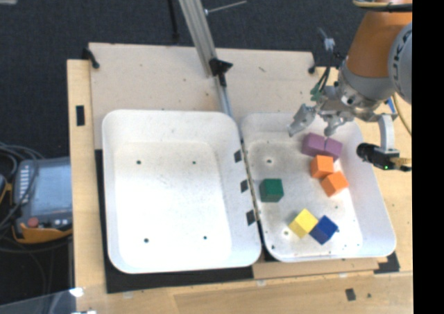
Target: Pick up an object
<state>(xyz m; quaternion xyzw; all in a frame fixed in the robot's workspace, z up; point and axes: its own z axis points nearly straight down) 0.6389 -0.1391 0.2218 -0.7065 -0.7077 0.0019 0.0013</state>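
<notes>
My gripper (pixel 318 124) hangs open over the back of the right bin (pixel 277 250), its two grey fingers spread apart with nothing between them. Just below it lies a purple block (pixel 322 145), near the right finger. Two orange blocks (pixel 322 166) (pixel 334 183) sit in front of the purple one. A green cube (pixel 271 190) rests near the bin's left wall. A yellow block (pixel 303 223) and a blue block (pixel 324 229) touch each other near the front.
The left bin (pixel 118 132) lies beside the right one on the wooden bench. A slanted aluminium rail (pixel 198 21) rises from behind the gap between the bins. A grey box with cables (pixel 41 195) sits off the bench's left.
</notes>
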